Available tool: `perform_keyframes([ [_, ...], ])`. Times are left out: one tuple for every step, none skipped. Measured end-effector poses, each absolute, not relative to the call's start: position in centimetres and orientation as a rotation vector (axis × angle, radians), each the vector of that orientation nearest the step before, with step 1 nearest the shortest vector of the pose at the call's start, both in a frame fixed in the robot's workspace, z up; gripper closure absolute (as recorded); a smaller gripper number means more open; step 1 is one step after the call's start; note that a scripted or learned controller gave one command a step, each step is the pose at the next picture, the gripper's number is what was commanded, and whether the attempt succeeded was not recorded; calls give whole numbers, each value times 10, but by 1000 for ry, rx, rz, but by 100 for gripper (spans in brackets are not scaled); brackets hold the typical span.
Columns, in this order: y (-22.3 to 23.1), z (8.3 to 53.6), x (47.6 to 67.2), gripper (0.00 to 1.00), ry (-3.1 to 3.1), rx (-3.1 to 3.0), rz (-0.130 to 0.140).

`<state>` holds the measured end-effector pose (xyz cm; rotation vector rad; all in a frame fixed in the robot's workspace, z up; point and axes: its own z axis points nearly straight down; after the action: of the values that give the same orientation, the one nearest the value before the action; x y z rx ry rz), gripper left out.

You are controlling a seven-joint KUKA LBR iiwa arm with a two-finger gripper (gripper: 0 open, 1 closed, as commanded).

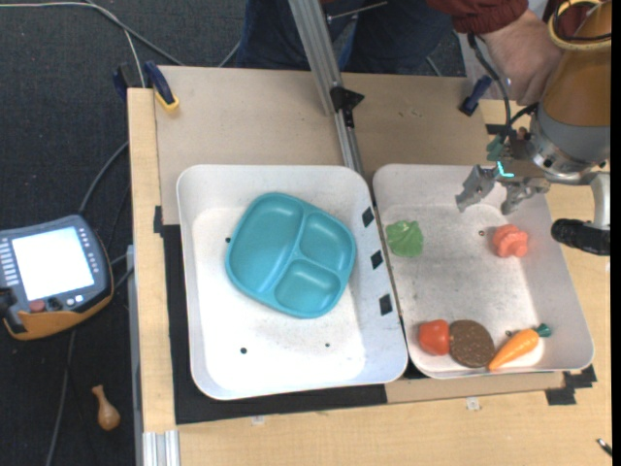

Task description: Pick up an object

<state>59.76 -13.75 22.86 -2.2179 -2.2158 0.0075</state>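
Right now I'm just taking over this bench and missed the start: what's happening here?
The arm's gripper hangs over the far end of the right bin, fingers spread, nothing between them. The pink toy lies just beside it, untouched. Also in that bin: a green toy, a tomato, a brown patty and a carrot. The left bin holds a teal divided plate. No pick has been made yet.

Off-task items around the bins

A pendant [50,275] lies on the floor at nine o'clock, cables [87,13] at eleven, a wooden knob [105,409] at seven, and a blue clamp [161,87] grips the bench [252,115] corner.
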Motion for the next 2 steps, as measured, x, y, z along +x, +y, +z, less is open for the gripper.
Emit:
perform_keyframes([
  [-137, 230, 599, 0, -2219, -2219, 4],
  [-132, 170, 598, 0, -2222, -2219, 2],
])
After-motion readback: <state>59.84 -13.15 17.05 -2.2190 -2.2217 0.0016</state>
